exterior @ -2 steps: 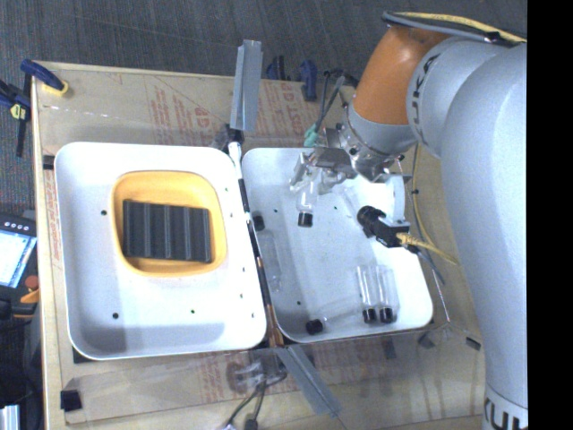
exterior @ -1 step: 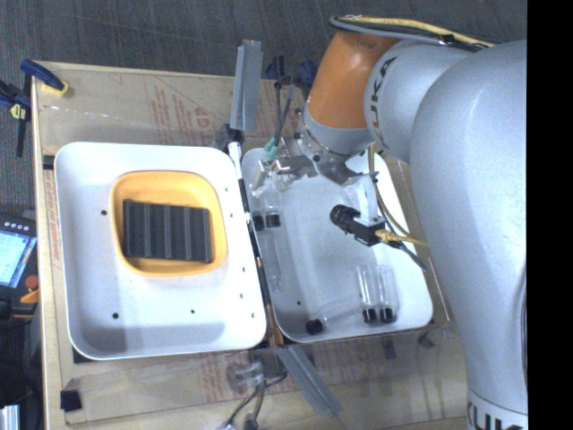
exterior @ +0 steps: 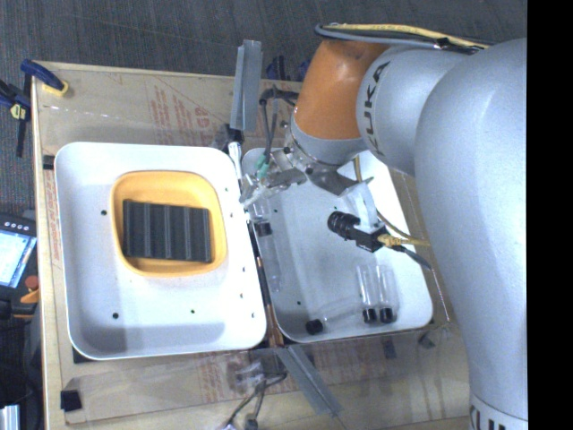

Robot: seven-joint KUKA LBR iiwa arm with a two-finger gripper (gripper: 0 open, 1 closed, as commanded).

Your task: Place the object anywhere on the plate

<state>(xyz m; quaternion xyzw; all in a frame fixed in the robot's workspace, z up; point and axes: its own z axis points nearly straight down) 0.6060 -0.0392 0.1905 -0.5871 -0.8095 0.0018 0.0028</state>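
Nearest the camera, much of the right side of the frame is covered by the grey arm. Its claw is seen low at the upper left corner of the right bin, close to the wall shared with the left bin. Whether the claw is apart or together cannot be told. Two clear tubes are seen lying at the lower right of the right bin, well apart from the claw. Open floor is left between them. The yellow plate is seen in the left bin.
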